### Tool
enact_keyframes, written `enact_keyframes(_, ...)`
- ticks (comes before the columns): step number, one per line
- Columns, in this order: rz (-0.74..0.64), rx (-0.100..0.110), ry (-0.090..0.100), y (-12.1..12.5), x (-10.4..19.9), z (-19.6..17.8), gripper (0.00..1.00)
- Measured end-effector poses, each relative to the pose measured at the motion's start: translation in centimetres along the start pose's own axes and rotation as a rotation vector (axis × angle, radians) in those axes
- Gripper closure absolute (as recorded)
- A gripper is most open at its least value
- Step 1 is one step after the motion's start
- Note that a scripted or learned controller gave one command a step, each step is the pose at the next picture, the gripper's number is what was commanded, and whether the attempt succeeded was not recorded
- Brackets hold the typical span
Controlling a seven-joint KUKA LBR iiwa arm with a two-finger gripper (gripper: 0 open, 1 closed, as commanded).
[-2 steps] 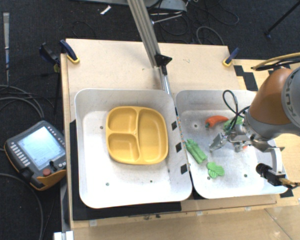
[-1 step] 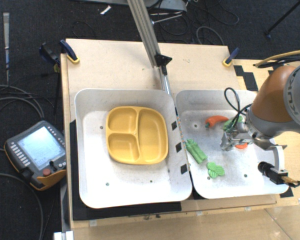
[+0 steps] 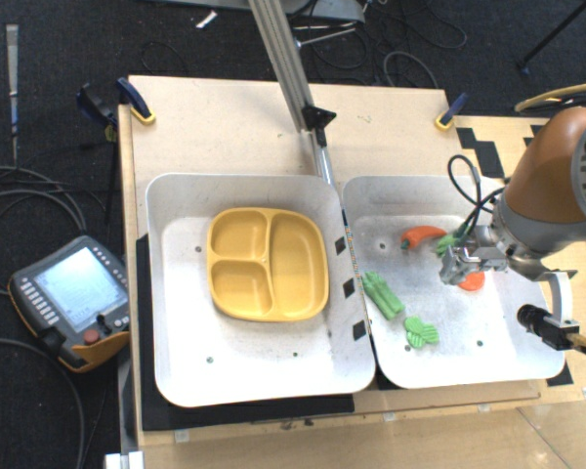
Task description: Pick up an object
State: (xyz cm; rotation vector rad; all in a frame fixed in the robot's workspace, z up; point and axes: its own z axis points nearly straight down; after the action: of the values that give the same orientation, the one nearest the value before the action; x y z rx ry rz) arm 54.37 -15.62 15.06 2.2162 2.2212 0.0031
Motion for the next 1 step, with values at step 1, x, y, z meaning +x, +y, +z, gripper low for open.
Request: enact_keyframes(1,-0.002,-0.002,0.0,0.97,0.69,-5.49,1.0)
